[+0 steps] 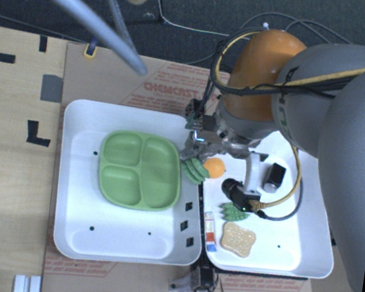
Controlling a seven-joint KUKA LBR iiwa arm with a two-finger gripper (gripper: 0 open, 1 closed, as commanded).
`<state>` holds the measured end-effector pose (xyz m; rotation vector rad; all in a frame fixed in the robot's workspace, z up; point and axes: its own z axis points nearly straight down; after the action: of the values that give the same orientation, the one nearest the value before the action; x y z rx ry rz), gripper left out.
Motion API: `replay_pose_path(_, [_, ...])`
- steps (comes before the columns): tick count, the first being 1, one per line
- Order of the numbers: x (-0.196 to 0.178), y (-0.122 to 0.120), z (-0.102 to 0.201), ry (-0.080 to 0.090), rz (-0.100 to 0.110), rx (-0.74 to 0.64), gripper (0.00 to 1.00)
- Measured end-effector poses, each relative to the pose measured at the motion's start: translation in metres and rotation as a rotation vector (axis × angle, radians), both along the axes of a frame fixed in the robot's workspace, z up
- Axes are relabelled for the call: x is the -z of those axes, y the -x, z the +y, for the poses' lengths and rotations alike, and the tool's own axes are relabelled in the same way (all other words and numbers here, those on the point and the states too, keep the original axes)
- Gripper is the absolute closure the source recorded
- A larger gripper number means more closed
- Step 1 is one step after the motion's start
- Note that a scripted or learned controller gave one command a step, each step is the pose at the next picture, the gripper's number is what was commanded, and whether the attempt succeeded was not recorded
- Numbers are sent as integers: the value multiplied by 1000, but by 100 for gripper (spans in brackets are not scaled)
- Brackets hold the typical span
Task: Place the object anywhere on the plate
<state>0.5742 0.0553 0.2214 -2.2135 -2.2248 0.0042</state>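
A green divided plate [140,171] lies in the left white bin [75,228]. My gripper [198,152] hangs over the seam between the two bins, just right of the plate's right rim. A green leafy toy [196,170] sits right below the gripper at the left bin's right wall, touching or nearly touching the plate's edge. An orange round object [214,168] lies beside it in the right bin. Whether either is between the fingers is hidden by the wrist.
The right bin [302,255] holds a toast-like slice [238,239], a small green toy [234,211], a slim red and white tube [209,228] and a dark block [274,176]. Black cable loops across it. The arm's orange band and grey body cover the upper right.
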Motion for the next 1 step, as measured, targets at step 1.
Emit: replay_pose_path(1, [-10,25,48,-1,-1,-1,100])
